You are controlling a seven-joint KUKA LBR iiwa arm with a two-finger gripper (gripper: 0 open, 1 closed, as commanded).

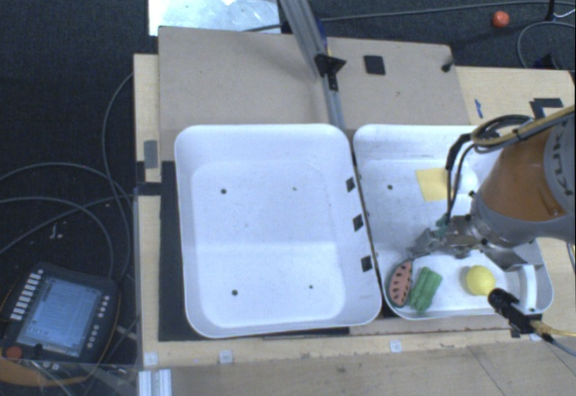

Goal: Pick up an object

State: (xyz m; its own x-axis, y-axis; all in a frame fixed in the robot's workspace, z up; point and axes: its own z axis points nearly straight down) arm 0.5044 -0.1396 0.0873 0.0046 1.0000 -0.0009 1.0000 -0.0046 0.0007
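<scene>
Yellow and round, a small lemon-like ball (479, 280) lies near the lower right corner of the right bin (387, 165), in the lower right of the frame. To its left rest a green ridged object (426, 288) and, touching that one's left side, a red watermelon-slice toy (400, 283) with dark seeds, both close to the bin's lower rim. Higher up in the same bin, a flat yellow square (431, 184), like a sponge or card, lies near the middle. The gripper (425, 244) hangs low over the bin floor just above the green object and the slice, its metal tip pointing left; whether its fingers are apart or together cannot be told from this angle, and nothing is seen between them. Behind it, the arm's orange band (522, 178) and grey wrist fill the right edge of the frame, with black cables looping over them. The left bin (261, 223) sits beside the right one, their rims touching. A pendant with a screen (56, 311) lies on the dark floor at lower left.
</scene>
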